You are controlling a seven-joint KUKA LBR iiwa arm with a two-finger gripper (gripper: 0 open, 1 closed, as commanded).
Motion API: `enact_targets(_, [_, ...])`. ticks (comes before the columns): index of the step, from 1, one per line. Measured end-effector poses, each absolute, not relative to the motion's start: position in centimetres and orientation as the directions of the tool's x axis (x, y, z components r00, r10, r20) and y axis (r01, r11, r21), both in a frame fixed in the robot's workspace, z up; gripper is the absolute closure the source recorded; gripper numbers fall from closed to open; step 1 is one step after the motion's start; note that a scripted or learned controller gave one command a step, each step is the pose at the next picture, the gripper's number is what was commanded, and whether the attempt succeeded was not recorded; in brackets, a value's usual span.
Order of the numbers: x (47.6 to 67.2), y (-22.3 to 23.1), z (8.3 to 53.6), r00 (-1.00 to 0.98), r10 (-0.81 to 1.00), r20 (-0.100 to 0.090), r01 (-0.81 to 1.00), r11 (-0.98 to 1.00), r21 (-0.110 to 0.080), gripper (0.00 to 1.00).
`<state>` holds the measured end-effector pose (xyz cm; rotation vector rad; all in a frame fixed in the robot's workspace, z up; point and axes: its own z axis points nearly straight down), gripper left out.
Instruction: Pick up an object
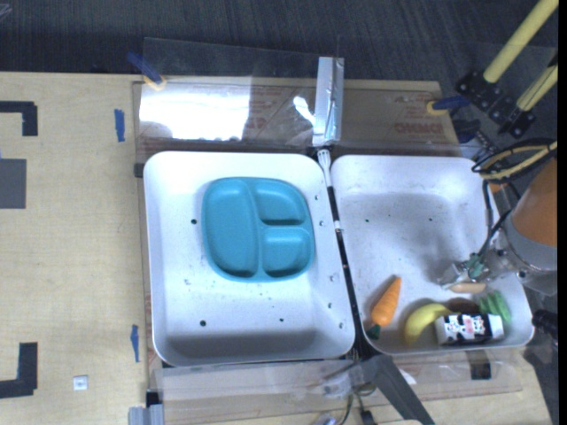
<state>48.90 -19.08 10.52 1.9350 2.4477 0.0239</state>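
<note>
Fingers of the gripper [469, 275] are too small and cluttered in the camera view to tell how far apart they stand, and I cannot tell whether they have hold of anything. They hang low over the right bin [390, 193], near its right wall, just above the group of objects along its near edge. A pale, flat piece lies right under the fingertips; whether they touch it cannot be told.

Along that near edge, a toy carrot [385, 303] lies tilted, a yellow banana [423, 319] sits just beside it, and a small black-and-white bottle [469, 328] lies on its side next to the banana, with a green item [496, 306] just behind it. The left bin [168, 237] holds a blue divided plate [259, 228] near its middle.
</note>
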Motion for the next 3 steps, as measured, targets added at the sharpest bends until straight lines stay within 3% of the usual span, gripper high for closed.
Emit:
enact_targets(1, [55.8, -9.5, 14.2, -0.013, 1.0, 0.002, 1.0, 0.013, 0.003, 1.0])
enact_targets(2, [55.7, -9.7, 14.1, -0.009, 1.0, 0.0, 1.0, 0.009, 0.001, 0.0])
enact_targets(3, [55.8, -5.4, 20.8, 0.185, 0.983, 0.0, 0.983, -0.185, 0.003, 0.0])
